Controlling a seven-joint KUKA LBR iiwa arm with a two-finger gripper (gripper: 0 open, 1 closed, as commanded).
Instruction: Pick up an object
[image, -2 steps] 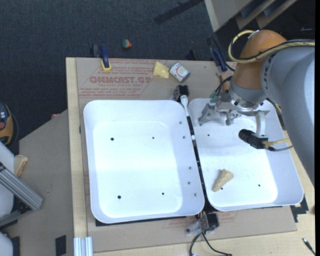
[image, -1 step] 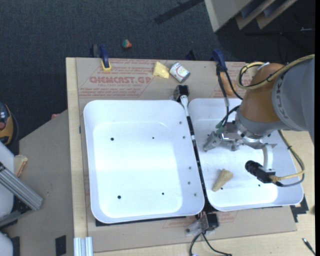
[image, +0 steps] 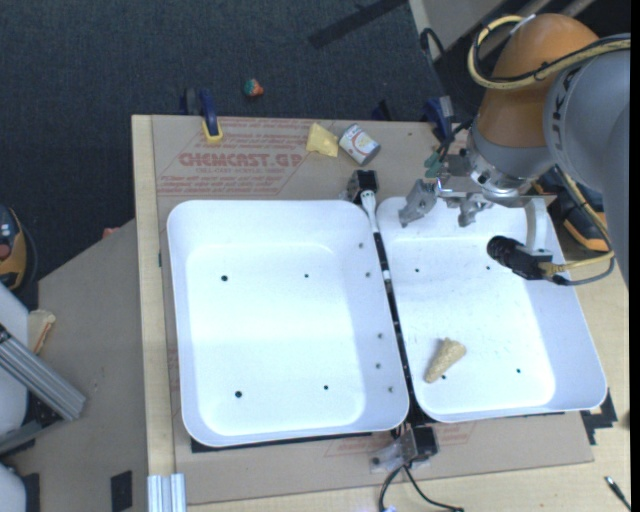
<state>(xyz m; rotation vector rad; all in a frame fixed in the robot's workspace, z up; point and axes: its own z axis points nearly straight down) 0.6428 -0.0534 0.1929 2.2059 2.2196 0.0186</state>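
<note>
One small tan piece (image: 444, 359) lies in the right bin (image: 560, 340), toward its near-left corner, close to the divide between the bins. It is pale beige, tapered like a cone, wider at the upper right end and narrowing to the lower left, lying flat on the white floor.

Two shallow white bins sit side by side on the bench (image: 250, 160), their inner rims touching. In the left bin (image: 200, 300) I see only four small dark dots on the floor; the right bin has similar dots and holds the tan piece alone.

The claw (image: 440, 205) hangs over the far edge of the right bin, well apart from the tan piece. Its two metal fingers (image: 415, 207) stand spread apart with nothing between them. A black cylinder (image: 515, 257) juts out beside the wrist over the right bin.

Beyond the bins, on the bench's far strip, lie one yellow scrap (image: 322, 141) and one small white box (image: 359, 144), just beside each other, and a blue-and-yellow clamp (image: 209, 115) grips the far edge.
</note>
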